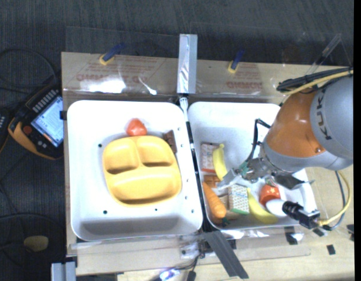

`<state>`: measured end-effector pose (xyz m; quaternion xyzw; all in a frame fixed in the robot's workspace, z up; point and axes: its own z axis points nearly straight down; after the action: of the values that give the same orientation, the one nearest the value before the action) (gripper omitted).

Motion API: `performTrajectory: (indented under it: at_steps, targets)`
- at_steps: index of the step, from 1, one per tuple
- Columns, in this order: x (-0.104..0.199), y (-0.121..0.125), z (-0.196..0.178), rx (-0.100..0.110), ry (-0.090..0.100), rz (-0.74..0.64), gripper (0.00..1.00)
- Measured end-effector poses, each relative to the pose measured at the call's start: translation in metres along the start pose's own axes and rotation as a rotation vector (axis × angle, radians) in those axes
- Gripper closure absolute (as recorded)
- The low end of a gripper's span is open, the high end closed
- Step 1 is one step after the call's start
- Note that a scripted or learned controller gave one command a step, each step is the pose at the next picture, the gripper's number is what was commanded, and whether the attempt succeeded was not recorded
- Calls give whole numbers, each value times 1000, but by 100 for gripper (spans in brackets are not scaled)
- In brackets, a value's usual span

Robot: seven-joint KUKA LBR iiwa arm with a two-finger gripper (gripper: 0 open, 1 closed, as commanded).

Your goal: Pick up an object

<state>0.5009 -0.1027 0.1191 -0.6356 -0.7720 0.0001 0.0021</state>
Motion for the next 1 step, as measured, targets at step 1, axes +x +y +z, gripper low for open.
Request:
performTrajectory:
  at_steps: [1]
  targets:
    - [-14,54,28,-13,-3,-18,0]
